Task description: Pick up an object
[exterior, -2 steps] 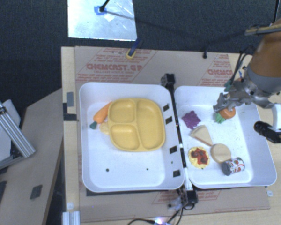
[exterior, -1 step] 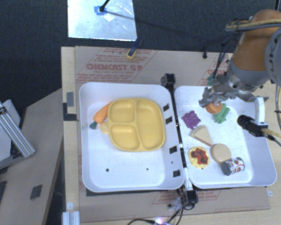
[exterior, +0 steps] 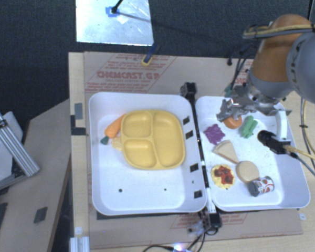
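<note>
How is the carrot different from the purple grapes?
The carrot is orange, long and smooth; the purple grapes form a short bumpy clump. The carrot lies in the left bin, tucked against the yellow tray; the grapes lie in the right bin. Both look like toy food.

My bench (exterior: 52,135) is of pale wood and a brown cardboard sheet (exterior: 128,75) with red print lies on it. Behind it I see a dark blue carpet floor (exterior: 26,41), where a shiny metal plate (exterior: 114,14) rests. At left stands an aluminium frame (exterior: 8,140).
</note>
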`<state>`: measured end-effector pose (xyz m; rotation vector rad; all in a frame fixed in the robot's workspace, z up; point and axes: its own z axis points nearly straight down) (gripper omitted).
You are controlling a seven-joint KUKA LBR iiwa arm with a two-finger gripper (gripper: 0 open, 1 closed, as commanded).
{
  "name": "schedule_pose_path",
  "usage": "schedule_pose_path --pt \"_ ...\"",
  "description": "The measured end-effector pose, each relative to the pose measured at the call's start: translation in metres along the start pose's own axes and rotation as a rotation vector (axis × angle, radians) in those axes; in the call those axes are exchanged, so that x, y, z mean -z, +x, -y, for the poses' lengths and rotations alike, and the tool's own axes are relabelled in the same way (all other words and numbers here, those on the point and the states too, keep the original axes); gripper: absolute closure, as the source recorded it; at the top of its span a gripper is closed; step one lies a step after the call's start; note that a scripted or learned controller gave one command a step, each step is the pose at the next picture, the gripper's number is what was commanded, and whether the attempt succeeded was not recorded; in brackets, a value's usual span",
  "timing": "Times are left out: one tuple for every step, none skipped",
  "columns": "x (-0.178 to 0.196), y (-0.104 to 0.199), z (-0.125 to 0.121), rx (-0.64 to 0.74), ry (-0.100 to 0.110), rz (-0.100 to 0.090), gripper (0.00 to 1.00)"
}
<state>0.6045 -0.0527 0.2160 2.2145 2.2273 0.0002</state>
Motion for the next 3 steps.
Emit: schedule_pose_path --pt "-0.001 -0.011 -0.002 -0.005 -0.001 0.001 1.00" --pt "0.014 -0.010 -0.009 -0.001 -0.002 0.000 1.00" --pt "0.018 -0.005 -0.002 -0.001 -0.001 0.000 1.00"
